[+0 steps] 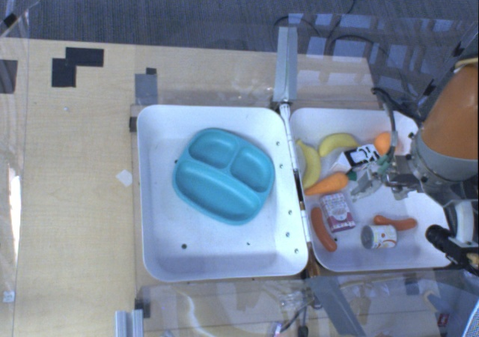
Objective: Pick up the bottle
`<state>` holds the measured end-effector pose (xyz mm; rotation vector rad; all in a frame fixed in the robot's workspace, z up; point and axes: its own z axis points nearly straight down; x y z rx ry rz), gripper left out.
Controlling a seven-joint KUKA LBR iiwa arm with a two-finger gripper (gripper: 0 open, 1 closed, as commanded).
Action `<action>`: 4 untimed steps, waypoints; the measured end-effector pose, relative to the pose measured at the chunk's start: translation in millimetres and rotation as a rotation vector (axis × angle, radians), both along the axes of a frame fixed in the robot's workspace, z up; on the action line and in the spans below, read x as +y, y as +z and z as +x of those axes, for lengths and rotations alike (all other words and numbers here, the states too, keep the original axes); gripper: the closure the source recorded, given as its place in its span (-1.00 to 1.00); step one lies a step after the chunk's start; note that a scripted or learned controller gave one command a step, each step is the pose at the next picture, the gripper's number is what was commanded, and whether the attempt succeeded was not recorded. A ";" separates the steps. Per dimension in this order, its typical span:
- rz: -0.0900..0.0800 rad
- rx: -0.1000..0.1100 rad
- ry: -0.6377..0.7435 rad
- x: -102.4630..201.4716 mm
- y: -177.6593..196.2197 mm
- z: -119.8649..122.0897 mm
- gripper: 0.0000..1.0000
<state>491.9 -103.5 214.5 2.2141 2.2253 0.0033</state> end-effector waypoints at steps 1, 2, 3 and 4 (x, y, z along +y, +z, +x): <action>0.000 0.001 0.080 6.8 -76.1 -4.5 -1.00; 0.003 -0.016 0.263 -16.5 -120.4 2.3 -1.00; 0.001 -0.017 0.263 -17.4 -120.4 2.5 -1.00; -0.006 -0.032 0.264 -18.3 -106.0 7.1 1.00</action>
